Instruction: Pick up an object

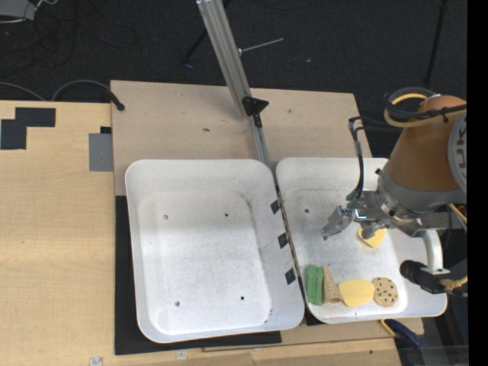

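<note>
Nothing lifted yet. Gripper (341, 221) low in right bin (320, 181), grip state unclear; yellow piece (373, 238) at its 4 o'clock; pick remains.

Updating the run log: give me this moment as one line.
arm: over right bin | gripper: low, grip unclear | yellow piece: beside gripper | green block, cookie: front edge

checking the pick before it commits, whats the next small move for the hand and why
Probably a short shift toward the yellow piece beside it, then lower. The hand hovers over bare floor of the right bin, with nothing between its fingers. The other items, a green piece, a yellow disc and a cookie, lie farther off along the near rim.
</note>
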